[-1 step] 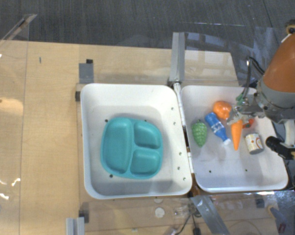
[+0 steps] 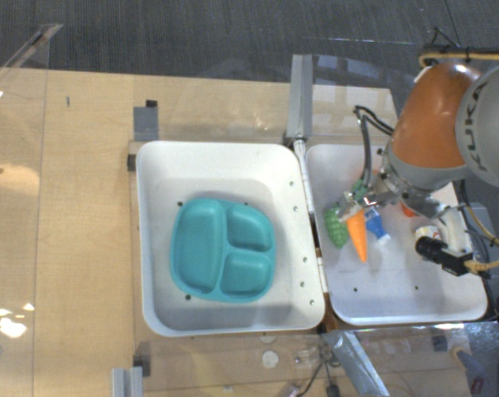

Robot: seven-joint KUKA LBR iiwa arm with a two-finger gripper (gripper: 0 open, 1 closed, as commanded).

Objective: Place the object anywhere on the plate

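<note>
A teal plate [image 2: 223,249] with three compartments lies in the left white bin [image 2: 162,172]. In the right bin [image 2: 415,300] lie a green knobbly object [image 2: 337,226], an orange carrot-shaped object [image 2: 358,235] and a small blue and white object [image 2: 376,225], close together. My gripper [image 2: 362,197] hangs over the right bin, just above these three objects, under the orange and grey wrist [image 2: 431,131]. No object can be seen between its tips. The plate carries nothing.
A small red-orange object [image 2: 408,211] peeks out beneath the wrist in the right bin. A black cable connector [image 2: 438,251] hangs over that bin's right side. A metal divider [image 2: 300,98] stands between the bins at the back.
</note>
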